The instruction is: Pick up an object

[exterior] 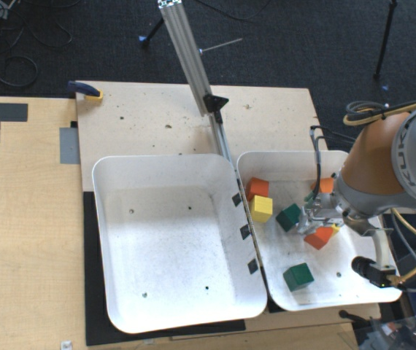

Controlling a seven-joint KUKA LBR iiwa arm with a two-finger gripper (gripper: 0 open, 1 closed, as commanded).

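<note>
Low in the right bin (383, 294) sat a green cube (298, 275), well apart from the rest. Gripper (314, 223) was down among the blocks, touching a red block (320, 236) beside a dark green one (289, 216); whether it clasped anything, I could not tell. Nothing looked lifted yet. Orange (258, 187) and yellow (262, 208) cubes hugged the left wall, leaving little room there

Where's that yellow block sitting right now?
The yellow block lies in the right-hand bin, near the wall it shares with the left bin, touching the orange block behind it, with a dark green block to its right.
</note>
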